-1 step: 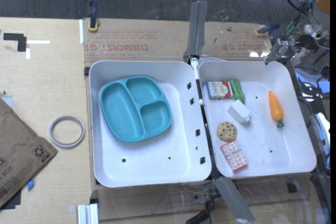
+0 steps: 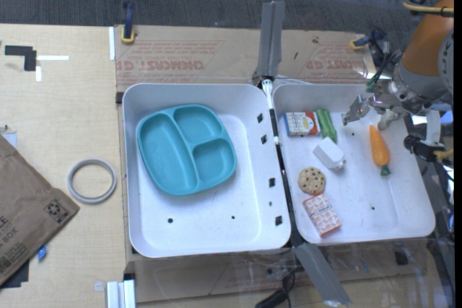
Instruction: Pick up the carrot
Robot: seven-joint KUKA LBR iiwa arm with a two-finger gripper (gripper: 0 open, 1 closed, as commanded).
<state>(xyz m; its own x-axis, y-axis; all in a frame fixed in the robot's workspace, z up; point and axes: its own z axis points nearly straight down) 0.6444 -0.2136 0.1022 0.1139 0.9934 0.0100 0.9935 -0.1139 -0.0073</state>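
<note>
The carrot (image 2: 379, 146) lies in the right bin (image 2: 404, 223) (toward its upper right corner), just below the hand (image 2: 369, 112), whose fingers are spread apart, gripping nothing.

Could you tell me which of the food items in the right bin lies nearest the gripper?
The carrot, orange with a green tip, lies just below the gripper; the cookie and packets sit farther left.

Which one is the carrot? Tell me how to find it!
Look in the right-hand shallow white bin, the one without the blue plate. Near its right wall, just below the robot's metal claw, lies the small orange plastic carrot. It is the only orange, pointy thing there, with a green tip.
</note>
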